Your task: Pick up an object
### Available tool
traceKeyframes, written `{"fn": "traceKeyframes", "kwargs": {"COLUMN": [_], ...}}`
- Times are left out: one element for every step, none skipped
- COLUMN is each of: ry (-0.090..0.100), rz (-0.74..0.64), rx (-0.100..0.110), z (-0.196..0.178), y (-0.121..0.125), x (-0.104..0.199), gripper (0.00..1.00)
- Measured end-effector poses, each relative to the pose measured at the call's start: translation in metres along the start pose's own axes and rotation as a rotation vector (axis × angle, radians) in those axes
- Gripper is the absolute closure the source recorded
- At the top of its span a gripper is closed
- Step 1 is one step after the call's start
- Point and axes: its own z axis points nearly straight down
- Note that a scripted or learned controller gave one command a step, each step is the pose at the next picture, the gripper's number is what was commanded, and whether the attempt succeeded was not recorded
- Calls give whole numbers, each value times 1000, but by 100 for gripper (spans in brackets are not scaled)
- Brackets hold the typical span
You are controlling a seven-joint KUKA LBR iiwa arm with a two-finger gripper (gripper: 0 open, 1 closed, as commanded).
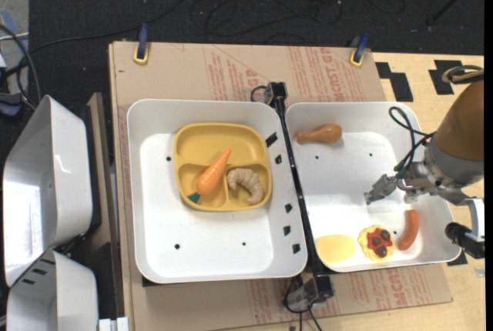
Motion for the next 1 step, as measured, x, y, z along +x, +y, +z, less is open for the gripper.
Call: {"fn": "traceKeyframes", "kwargs": {"ry": [-1], "rz": [0], "rx": [-2], "z": [22], "y": [0], "x": [1], "gripper": [0]}}
